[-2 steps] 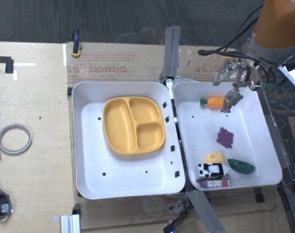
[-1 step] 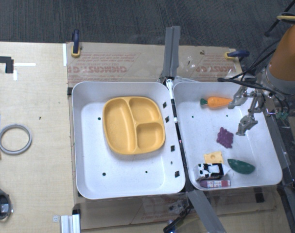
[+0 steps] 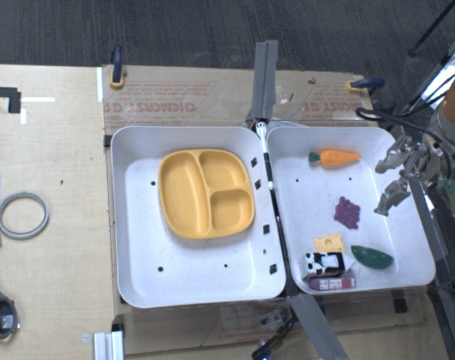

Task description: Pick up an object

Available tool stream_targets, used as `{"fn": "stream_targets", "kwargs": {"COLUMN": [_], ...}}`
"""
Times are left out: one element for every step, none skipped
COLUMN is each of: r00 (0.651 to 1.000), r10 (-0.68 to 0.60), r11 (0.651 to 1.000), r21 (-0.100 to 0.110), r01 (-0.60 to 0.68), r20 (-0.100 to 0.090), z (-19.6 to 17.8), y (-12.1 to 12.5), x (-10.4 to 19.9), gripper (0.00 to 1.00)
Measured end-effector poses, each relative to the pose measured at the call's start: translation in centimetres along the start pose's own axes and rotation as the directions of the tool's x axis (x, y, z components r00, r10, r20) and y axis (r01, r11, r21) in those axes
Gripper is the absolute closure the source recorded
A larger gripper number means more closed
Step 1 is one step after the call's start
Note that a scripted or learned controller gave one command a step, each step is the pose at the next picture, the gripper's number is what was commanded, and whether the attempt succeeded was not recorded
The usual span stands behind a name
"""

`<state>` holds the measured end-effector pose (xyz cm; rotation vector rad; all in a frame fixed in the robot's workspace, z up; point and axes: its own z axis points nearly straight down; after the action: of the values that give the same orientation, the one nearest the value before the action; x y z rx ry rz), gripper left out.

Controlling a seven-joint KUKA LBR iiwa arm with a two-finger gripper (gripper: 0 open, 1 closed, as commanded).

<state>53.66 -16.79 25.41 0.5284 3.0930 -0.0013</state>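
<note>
The carrot (image 3: 336, 157) lies in the right bin (image 3: 291, 201) near its far wall, long axis across the view, green top pointing left; the jaws (image 3: 392, 182) hang well right of it, spread open, holding nothing.

A divided plate (image 3: 207, 193) is set in the left bin (image 3: 130, 261). In the right bin (image 3: 294, 201), a carrot (image 3: 336, 157) is placed at the back, what may be grapes (image 3: 347, 212) mid-bin, and a small box (image 3: 330, 281) at the front.
</note>
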Motion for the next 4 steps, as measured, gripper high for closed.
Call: {"fn": "stream_targets", "kwargs": {"r00": [0.963, 0.883, 0.850, 0.883], "r10": [0.270, 0.469, 0.526, 0.469], "r11": [0.963, 0.883, 0.850, 0.883], "r21": [0.001, 0.002, 0.002, 0.002], "r01": [-0.270, -0.469, -0.526, -0.469], "r20": [-0.003, -0.003, -0.001, -0.002], "z": [8.1, 14.7, 16.2, 16.2], "y": [-3.4, -2.1, -0.2, -0.4], "x": [-2.6, -2.6, -6.7, -2.7], "gripper": [0.00, 0.00, 0.00, 0.00]}}
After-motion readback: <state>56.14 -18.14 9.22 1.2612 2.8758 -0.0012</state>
